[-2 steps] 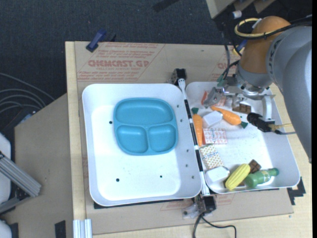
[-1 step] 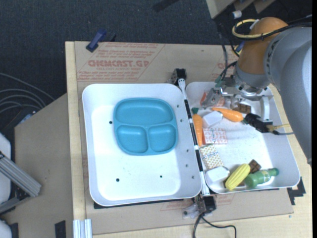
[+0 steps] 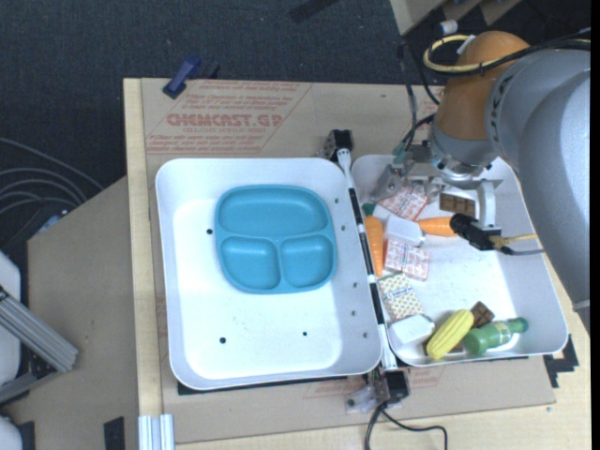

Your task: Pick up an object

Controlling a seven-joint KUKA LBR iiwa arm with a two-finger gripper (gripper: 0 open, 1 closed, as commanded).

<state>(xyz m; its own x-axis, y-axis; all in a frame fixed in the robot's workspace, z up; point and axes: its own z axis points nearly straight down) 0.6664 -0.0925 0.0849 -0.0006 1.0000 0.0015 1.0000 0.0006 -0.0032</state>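
The right bin [image 3: 539, 298] holds several small items. An orange carrot [image 3: 375, 242] lies along its left wall, and a second orange piece [image 3: 436, 225] sits further right. Red-patterned packets [image 3: 408, 254] and a checkered packet [image 3: 400, 296] lie in the middle. At the front are a yellow corn cob [image 3: 450, 333], a green bottle [image 3: 492, 336] and a small brown block [image 3: 481, 313]. My gripper [image 3: 442, 184] hangs low over the bin's far end, above a packet [image 3: 407, 201] and beside a brown block [image 3: 457, 202]. The wrist hides what is directly under it.
The left bin [image 3: 187, 298] holds a blue divided plate [image 3: 275, 236]. The grey arm [image 3: 548, 148] covers the right bin's far right corner. A black clamp [image 3: 339, 142] sits between the bins at the back, and a blue item [image 3: 182, 78] lies on the board beyond.
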